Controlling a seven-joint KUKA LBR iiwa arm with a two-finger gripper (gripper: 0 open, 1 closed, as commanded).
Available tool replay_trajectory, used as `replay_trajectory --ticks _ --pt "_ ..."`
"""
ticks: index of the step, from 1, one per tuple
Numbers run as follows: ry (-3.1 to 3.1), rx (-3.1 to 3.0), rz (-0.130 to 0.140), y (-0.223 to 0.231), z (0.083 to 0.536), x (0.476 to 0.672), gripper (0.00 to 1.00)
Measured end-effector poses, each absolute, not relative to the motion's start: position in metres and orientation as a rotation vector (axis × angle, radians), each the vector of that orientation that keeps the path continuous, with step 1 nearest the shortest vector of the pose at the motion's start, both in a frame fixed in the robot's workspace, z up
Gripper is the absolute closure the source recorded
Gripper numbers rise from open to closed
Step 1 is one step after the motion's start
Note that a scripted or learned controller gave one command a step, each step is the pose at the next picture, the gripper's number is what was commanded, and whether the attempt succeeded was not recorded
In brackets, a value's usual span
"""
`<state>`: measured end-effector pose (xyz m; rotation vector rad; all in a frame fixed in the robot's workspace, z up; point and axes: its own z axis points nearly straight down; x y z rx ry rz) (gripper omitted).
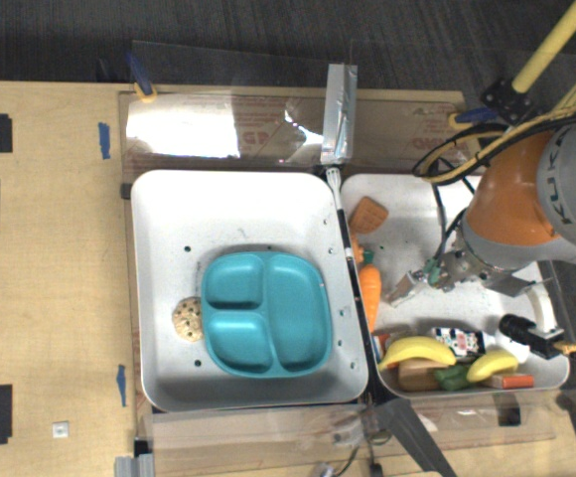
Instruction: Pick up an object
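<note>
Arm (511, 207) comes in from the right edge of the frame, orange band over the upper right part of the right bin (412, 232). Gripper (429, 274) sits above the middle of that bin, pointing toward the lower left. Open or closed: can't tell from this angle, the tip is too small and partly blurred. It's over bare white floor, with the pickable items around it rather than under it. Closest one is the carrot (368, 291), left of the gripper, lying lengthwise along the bin's left wall, near but apart from the tip. Above the carrot, in the bin's upper left corner, is an orange wedge-shaped piece (368, 214), well apart from the gripper. The rest is bunched along the bin's bottom edge, below the gripper: 1 banana (415, 351) at lower left, a brown block (419, 374) just under it and touching, a green item (452, 377) beside the block, a small printed pack (459, 342) right of the banana, and a 2nd yellow piece (494, 366) further right; can't tell what that last one is. Left bin (228, 207) takes the centre of the frame. It has a teal plate (265, 311) with 3 compartments, lying flat in the lower half, and 1 cookie (188, 318) against the plate's left rim on the bin floor. The 2 bins sit side by side, touching along the shared wall.
</note>
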<state>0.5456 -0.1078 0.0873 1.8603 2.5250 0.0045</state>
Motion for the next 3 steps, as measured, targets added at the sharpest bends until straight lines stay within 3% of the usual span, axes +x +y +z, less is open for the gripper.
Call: replay_trajectory --ticks 1,2,3 --pt "2.423 1.992 0.005 -0.114 0.088 0.481 0.00" --pt "2.552 1.821 0.004 -0.144 0.087 0.560 0.00" --pt "2.840 1.322 0.005 -0.110 0.143 0.612 0.00"
